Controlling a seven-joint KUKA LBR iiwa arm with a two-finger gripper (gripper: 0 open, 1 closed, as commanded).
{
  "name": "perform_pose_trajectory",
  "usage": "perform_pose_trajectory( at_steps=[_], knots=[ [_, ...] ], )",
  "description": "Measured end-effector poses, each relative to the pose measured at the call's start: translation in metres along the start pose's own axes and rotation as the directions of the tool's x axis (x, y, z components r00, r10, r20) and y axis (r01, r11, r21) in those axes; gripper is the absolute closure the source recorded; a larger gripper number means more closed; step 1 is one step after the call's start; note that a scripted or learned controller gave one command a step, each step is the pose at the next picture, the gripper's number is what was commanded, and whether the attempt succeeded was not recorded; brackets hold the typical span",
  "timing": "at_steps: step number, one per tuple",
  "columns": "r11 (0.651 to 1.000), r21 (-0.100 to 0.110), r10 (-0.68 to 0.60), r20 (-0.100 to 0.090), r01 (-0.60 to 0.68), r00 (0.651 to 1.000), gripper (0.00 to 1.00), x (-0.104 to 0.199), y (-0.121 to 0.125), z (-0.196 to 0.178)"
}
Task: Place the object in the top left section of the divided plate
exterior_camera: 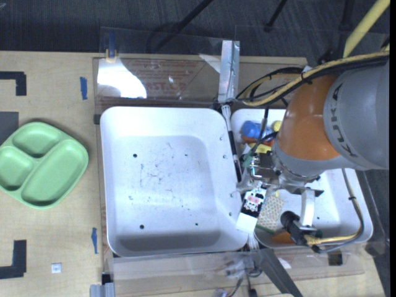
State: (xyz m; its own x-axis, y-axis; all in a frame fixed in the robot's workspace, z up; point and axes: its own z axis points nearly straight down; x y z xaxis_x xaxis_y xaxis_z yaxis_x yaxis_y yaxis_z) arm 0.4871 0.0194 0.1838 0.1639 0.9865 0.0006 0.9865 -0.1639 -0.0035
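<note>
Seemingly the object to be moved lies somewhere in the right-hand shallow white bin (352, 193), where a jumble of small things shows beside the arm: a round blue item (250, 129), a yellow piece (276, 126), a speckled tan packet (270, 208) and a small black-and-white card (252, 202) — which of them is meant I cannot tell. Over this bin hangs the grey arm with its orange band (306, 125), and its pincer (263, 181) sits low among the clutter near the bin's left wall; whether it is spread or pressed together cannot be made out, and nothing can be seen between its tips. My reading is that the picking step is in hand, not the placing.

Next comes a firm grasp, a lift over the left-hand shallow white bin (114, 166), and a long carry to the pale green 3-section plastic plate (40, 164) lying on the wooden desk (55, 240) well apart at far left — ending over its top left section (36, 138).
</note>
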Motion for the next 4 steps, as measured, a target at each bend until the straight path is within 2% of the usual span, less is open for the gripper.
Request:
perform_pose_trajectory(
  at_steps=[1,2,3,4],
  knots=[
    [0.998,-0.002,0.069,0.001,-0.069,0.998,1.00,0.079,0.027,0.000],
    [0.999,-0.003,0.037,0.002,-0.037,0.999,1.00,0.143,0.075,0.070],
    [0.912,-0.003,-0.411,0.002,0.411,0.912,1.00,0.212,0.017,-0.042],
    [0.771,-0.004,-0.637,0.002,0.637,0.771,1.00,0.174,-0.032,0.081]
  ],
)
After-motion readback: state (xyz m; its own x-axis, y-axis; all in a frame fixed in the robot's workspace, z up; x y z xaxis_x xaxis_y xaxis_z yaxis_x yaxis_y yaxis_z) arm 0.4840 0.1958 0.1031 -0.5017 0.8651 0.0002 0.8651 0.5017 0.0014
